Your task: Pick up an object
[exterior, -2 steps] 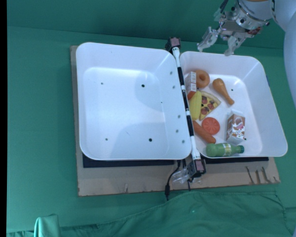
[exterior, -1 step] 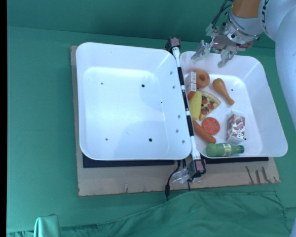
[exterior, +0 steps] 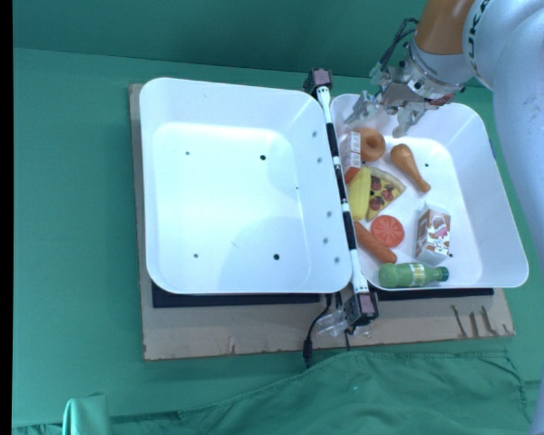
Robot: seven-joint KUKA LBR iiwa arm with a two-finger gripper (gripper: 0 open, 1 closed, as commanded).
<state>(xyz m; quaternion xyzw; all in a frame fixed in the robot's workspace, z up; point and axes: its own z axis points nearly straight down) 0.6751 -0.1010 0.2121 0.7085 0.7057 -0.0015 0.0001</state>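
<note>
The right bin (exterior: 485, 166) holds toy foods. A brown donut (exterior: 373, 143) lies at its far left, with a small red and white box (exterior: 352, 148) beside it. A chicken drumstick (exterior: 409, 167) lies just right of the donut. Nearer the front are a corn cob (exterior: 359, 194), a pizza slice (exterior: 384, 188), a tomato slice (exterior: 387, 231), a carrot (exterior: 374, 243), a juice carton (exterior: 432, 234) and a green bottle (exterior: 412, 275). My gripper (exterior: 382, 116) hangs over the bin's far left corner, just above the donut, open with nothing between its fingers.
The left bin (exterior: 163, 107) stands beside the right one, parted from it by a black and white bar (exterior: 337, 170). Both bins rest on cardboard (exterior: 227, 338) over green cloth. The arm comes in from the upper right.
</note>
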